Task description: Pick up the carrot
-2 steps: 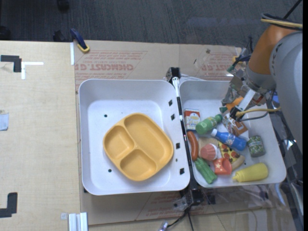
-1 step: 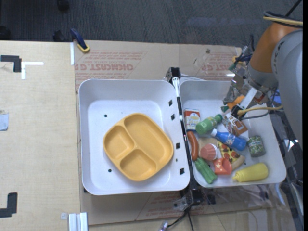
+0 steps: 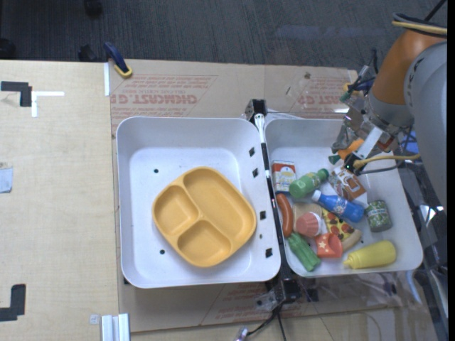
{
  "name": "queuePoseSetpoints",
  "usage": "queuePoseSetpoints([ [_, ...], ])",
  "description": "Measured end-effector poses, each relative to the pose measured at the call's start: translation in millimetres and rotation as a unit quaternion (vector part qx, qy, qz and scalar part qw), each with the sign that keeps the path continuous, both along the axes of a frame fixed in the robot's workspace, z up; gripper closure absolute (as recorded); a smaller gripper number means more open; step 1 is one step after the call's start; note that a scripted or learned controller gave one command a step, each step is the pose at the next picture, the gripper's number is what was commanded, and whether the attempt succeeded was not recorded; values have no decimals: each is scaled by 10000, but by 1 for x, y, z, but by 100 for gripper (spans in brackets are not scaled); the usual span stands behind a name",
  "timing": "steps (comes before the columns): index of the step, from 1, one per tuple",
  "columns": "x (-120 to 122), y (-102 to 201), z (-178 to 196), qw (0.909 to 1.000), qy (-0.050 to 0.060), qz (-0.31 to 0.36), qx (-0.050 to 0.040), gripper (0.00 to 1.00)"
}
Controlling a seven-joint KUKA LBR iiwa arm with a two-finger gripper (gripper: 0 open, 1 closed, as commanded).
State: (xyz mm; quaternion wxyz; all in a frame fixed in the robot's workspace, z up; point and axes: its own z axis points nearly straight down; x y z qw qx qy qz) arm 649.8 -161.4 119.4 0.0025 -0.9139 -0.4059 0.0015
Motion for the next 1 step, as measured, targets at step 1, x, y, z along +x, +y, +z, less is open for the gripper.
queuePoseSetpoints([
  [1, -8, -36, 29, 10000, 12, -75, 25, 100],
])
